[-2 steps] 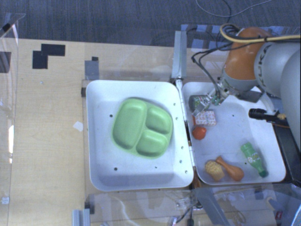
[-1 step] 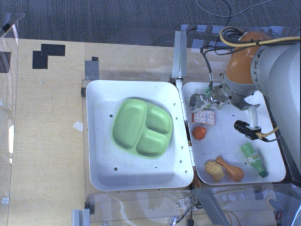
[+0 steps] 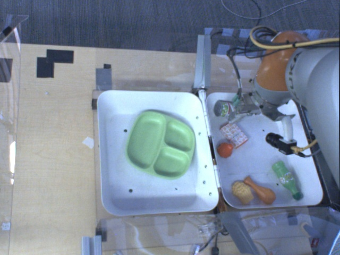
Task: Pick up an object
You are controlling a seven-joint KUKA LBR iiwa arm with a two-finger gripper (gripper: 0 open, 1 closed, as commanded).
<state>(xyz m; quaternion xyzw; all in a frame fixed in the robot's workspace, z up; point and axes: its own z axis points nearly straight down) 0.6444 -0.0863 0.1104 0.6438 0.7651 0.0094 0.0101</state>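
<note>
My gripper (image 3: 240,109) hangs over the far left corner of the right bin (image 3: 313,195). A small can (image 3: 222,108) lies just left of it, close to or touching it. Just below the gripper lies a red-and-white checkered packet (image 3: 234,134), and a red tomato (image 3: 225,150) sits nearer still, by the bin's left wall. At the near edge lie a brown drumstick (image 3: 259,190) and a tan round piece (image 3: 241,192). A green bottle (image 3: 287,179) rests at the near right.
The left bin (image 3: 111,195) holds a green divided plate (image 3: 160,143). A metal divider (image 3: 202,62) stands between the bins at the back. The grey arm with its orange band (image 3: 276,68) covers the right bin's far right corner.
</note>
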